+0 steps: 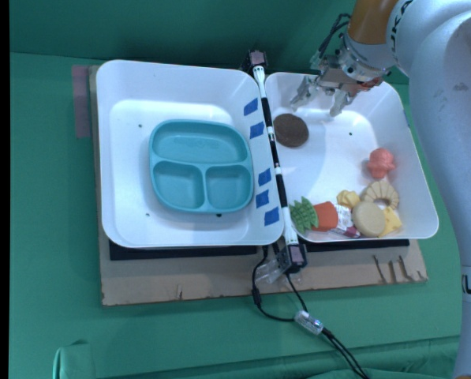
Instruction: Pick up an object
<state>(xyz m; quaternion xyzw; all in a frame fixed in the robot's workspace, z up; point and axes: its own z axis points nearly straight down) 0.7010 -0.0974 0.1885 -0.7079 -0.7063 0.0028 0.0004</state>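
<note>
From my end I'm seeing the pickable stuff all sitting in the right bin [409, 144]. A flat, round brown patty [291, 130] is lying by itself near the bin's left wall, up toward the far end. A small reddish-pink toy [380, 163] is sitting near the right wall, apart from the rest. Down at the near edge everything's bunching together: a carrot [316, 215] with green leaves lying on its side, leaves pointing left, a tan ridged ring [379, 193], a pale round slice [368, 219] and some yellow bits [347, 199] touching each other.
</note>
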